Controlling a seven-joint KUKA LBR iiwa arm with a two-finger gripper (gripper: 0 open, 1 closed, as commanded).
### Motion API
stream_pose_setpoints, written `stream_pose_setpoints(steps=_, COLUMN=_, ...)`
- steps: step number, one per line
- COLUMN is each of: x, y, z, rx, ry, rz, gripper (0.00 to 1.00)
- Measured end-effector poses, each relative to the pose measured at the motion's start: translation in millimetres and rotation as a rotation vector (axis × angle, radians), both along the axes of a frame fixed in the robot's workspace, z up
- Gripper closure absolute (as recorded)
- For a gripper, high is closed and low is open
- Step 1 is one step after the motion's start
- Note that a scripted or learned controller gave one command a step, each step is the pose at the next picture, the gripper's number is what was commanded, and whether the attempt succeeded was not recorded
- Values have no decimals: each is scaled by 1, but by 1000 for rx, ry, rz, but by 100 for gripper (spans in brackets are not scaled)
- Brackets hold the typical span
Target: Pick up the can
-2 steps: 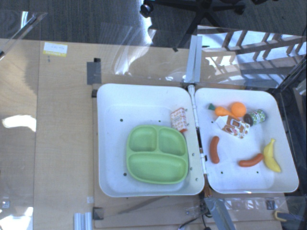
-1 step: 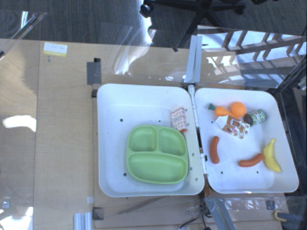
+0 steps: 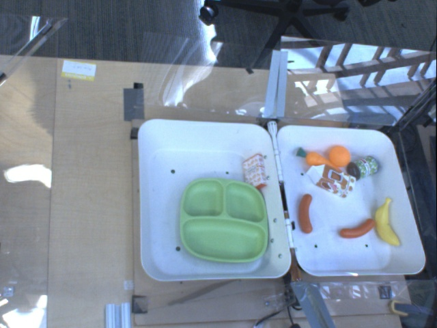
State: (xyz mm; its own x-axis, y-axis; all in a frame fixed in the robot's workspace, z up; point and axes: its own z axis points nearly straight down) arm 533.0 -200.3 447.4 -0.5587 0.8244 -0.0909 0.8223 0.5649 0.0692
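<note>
1. We are looking down at a light wooden bench (image 3: 82, 203) bearing two shallow white bins side by side, the left bin (image 3: 157, 251) and the right bin (image 3: 403, 251), touching along a hinged middle seam.
2. We are seeing the can (image 3: 364, 167) lying on its side in the right bin, near its far right corner, just right of an orange (image 3: 339, 155).
3. Beside the orange, a carrot (image 3: 313, 158) is lying, and a small white carton (image 3: 332, 181) is sitting just below them.
4. Two sausages are lying nearer us: one upright-looking (image 3: 305, 213), one slanting (image 3: 357, 229), with a banana (image 3: 386, 223) just beside the slanting one.
5. In the left bin a green divided plate (image 3: 223, 219) is resting, and a small packet (image 3: 255, 170) is sitting near the seam.
6. Clear panels are glaring around the bench; a yellow label (image 3: 78, 69) is sticking at far left.
7. Beyond, dark carpet (image 3: 102, 12) and an office chair base (image 3: 273, 5) are showing.
8. Fingers: we cannot tell their state.
</note>
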Motion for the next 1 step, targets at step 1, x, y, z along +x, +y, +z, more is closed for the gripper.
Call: stream_pose_setpoints(steps=1, x=2, y=0, z=14, rx=-5, ry=-13, rz=5, gripper=100)
